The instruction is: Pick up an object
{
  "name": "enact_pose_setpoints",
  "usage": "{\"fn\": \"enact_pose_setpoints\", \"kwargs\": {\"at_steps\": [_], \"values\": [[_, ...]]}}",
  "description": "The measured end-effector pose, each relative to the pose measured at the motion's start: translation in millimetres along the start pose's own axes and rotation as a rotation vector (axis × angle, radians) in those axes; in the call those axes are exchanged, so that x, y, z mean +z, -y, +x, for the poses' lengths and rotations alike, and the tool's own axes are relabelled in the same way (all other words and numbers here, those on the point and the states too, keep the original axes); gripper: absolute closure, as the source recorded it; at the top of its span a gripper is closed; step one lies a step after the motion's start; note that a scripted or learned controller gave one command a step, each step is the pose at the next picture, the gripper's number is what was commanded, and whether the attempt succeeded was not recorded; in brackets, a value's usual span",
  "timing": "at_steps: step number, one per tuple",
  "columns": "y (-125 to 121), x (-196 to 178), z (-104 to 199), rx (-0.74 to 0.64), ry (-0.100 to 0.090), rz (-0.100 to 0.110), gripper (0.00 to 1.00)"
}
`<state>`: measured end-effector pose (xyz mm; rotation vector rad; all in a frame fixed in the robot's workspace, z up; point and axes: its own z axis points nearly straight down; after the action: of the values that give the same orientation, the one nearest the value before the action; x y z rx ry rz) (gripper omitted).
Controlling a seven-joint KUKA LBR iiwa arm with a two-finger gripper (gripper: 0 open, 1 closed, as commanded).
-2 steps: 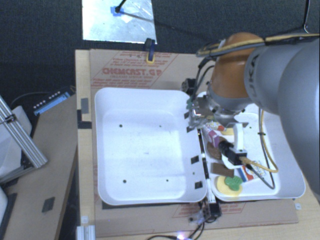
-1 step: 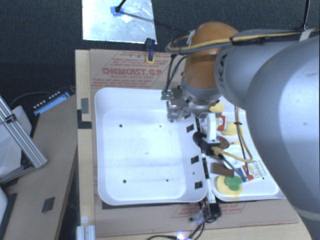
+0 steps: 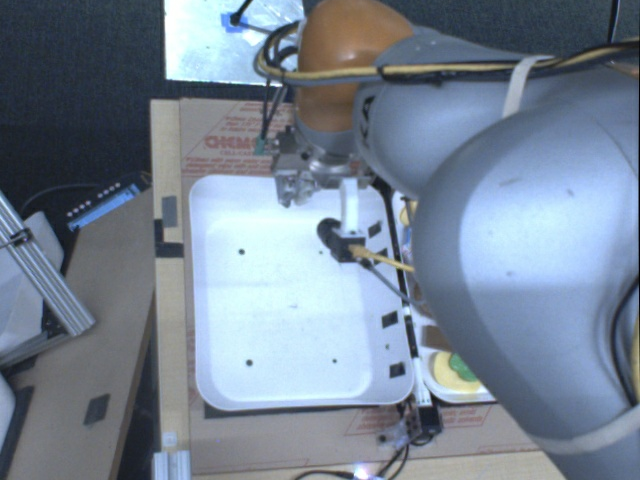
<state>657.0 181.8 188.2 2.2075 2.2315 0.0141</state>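
Looming right up against the camera, the grey arm takes up most of the right side and covers nearly all of the right bin. Just the near corner of that bin peeks out from under it. Sitting in there is a yellow object with a green patch on top, partly hidden by the arm, so there's no telling what it actually is.

To its left, the left bin is in plain sight, with a white floor and a few small dark dots on it. Both bins sit on cardboard with red print, which lies on the tan tabletop.

Further back, the pincer hangs over the far edge of the left bin, just below the orange band of the wrist. It's small and blurry from this angle, so can't tell whether it's open or closed. It's well apart from the yellow object, over in the other bin.

Way at the back, past the cardboard, a silvery sheet lies against a dark surface.
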Motion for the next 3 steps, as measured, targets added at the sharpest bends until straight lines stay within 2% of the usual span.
{"fn": "enact_pose_setpoints", "kwargs": {"at_steps": [1, 2, 3], "values": [[19.8, 87.2, 44.6, 0.003, 0.004, 0.012, 1.0], [113.2, 104.5, 53.8, 0.008, 0.005, 0.015, 1.0], [144.2, 71.9, 5.0, 0.013, 0.005, 0.012, 1.0]]}}
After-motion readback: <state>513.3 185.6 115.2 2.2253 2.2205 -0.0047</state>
